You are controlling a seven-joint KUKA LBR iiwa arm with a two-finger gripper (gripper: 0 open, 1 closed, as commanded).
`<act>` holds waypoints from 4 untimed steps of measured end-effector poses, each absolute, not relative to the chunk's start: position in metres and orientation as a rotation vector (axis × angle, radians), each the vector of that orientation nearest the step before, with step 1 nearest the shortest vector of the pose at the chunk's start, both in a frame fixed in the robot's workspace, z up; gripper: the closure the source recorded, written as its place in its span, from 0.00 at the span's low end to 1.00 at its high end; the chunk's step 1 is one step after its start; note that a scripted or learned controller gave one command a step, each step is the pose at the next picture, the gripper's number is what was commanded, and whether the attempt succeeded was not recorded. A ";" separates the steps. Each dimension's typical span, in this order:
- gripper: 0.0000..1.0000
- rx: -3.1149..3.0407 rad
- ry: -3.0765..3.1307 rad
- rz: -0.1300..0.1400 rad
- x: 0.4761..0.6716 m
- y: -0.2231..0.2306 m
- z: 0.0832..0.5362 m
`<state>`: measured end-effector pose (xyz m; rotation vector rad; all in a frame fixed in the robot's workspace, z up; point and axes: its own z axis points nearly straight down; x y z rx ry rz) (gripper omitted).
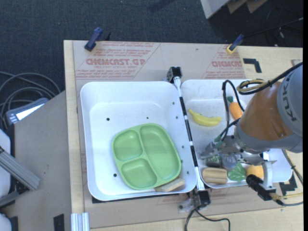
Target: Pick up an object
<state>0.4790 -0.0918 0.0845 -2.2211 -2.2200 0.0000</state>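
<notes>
Several small things crowd the right bin, the gripper low over a bread roll at its near edge, so it should descend squarely; whether its fingers are spread I cannot tell.

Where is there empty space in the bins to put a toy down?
Left bin: bare floor behind and left of the green tray. Right bin: a small bare strip behind the banana. Its front is crowded: bread roll, other pieces, and the arm above.
</notes>
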 end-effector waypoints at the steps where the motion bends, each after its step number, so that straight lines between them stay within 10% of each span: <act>1: 0.00 -2.224 -2.222 0.000 0.525 -0.165 0.164; 2: 0.00 -2.224 -2.224 0.000 0.579 -0.217 0.151; 3: 0.00 -2.218 -2.221 0.001 0.613 -0.178 0.084; 4: 1.00 -2.220 -2.225 0.001 0.613 -0.178 0.095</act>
